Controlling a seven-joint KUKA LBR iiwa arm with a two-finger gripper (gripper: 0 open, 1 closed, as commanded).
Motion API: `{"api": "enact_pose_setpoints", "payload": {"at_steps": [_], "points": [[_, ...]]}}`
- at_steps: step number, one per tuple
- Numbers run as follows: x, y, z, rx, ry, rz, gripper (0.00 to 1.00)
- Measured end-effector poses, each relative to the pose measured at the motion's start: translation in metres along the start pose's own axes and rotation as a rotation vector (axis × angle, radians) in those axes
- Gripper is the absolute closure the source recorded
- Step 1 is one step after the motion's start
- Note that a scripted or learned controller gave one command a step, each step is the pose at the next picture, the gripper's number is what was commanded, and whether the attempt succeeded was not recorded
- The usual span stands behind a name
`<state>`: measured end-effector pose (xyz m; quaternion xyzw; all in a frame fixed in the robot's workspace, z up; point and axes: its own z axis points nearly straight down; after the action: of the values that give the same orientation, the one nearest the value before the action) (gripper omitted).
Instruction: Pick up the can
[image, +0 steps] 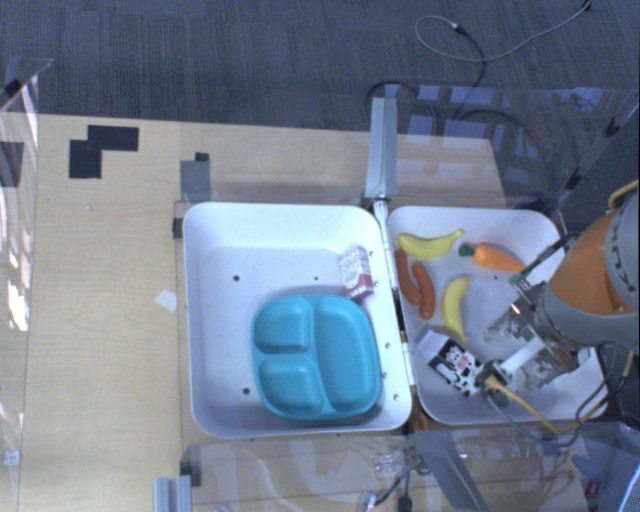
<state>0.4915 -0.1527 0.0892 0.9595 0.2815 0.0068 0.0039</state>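
Note:
The can (356, 272) is small, white and pink-red. It lies in the left bin (215, 300) against the right wall, just above the top right corner of the blue plate (316, 356). My gripper (524, 345) hangs low over the right bin (560, 400), near its lower right part, well to the right of the can and apart from it. Nothing shows held in it.
The blue divided plate takes up the lower middle of the left bin. The right bin holds two bananas (430, 242) (455, 305), a reddish sausage (422, 287), a carrot (496, 258) and a black-and-white box (455, 366) beside the gripper. A yellow cable (525, 405) trails below it.

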Motion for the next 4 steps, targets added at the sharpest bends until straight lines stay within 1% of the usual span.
{"api": "enact_pose_setpoints", "payload": {"at_steps": [1,2,3,4], "points": [[0.003,0.001,-0.012,-0.003,0.005,-0.002,1.0],[0.002,-0.004,-0.147,0.008,-0.006,-0.216,1.0],[0.068,-0.046,-0.231,0.008,-0.003,-0.743,1.0],[0.141,-0.124,-0.236,0.011,-0.002,-0.795,1.0]]}}
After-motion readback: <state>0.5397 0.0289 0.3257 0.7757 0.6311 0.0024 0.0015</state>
